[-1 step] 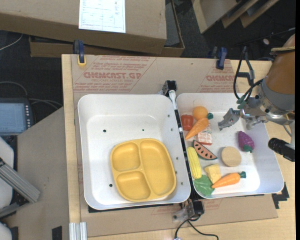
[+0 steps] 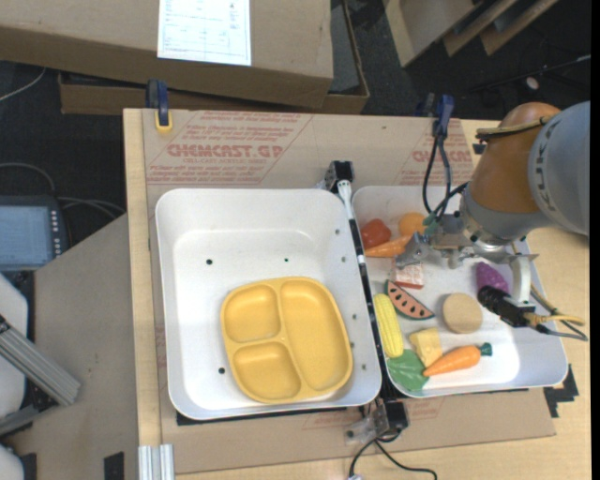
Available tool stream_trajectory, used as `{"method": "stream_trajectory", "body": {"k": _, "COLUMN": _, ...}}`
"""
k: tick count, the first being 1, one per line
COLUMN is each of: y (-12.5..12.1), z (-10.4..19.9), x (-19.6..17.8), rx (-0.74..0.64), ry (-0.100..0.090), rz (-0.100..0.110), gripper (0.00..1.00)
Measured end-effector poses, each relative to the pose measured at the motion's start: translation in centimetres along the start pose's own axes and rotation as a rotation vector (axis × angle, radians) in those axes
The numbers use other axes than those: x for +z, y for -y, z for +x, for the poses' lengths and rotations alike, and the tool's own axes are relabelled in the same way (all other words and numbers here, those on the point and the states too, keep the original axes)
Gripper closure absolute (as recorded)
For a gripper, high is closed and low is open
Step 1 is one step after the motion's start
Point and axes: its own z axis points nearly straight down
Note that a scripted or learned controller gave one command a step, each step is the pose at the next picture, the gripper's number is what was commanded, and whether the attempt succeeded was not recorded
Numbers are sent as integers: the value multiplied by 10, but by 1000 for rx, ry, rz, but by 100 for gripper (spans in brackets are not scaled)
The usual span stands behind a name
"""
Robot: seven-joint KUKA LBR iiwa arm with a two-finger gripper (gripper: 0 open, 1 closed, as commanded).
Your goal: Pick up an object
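Here the gripper [image 2: 419, 251] hangs low in the right bin [image 2: 539, 370], near its far-left corner, among crowded toy food: tomato [image 2: 376, 232], orange [image 2: 412, 223], watermelon slice [image 2: 409, 302]. Whether its fingers are apart or together, I cannot tell. Packed so tightly, neighbours could get nudged and a pinch could slip off.

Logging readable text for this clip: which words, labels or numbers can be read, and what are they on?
"CHEMCAST GP": red print on the brown protective sheet behind the left bin.
Smaller red lines beneath it: too blurred to read.
White paper sheet on the cardboard box: print too small to read.
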Motion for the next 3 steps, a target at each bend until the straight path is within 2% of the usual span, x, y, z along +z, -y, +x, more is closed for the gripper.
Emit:
{"method": "stream_trajectory", "body": {"k": 1, "y": -67, "z": -5, "x": 12, "rx": -6, "ry": 4, "rz": 40, "gripper": 0}}
{"method": "stream_trajectory", "body": {"k": 2, "y": -66, "z": -1, "x": 7, "rx": 0, "ry": -2, "rz": 31, "gripper": 100}}
{"method": "stream_trajectory", "body": {"k": 3, "y": -15, "z": 92, "x": -92, "rx": -9, "ry": -6, "rz": 1, "gripper": 100}}
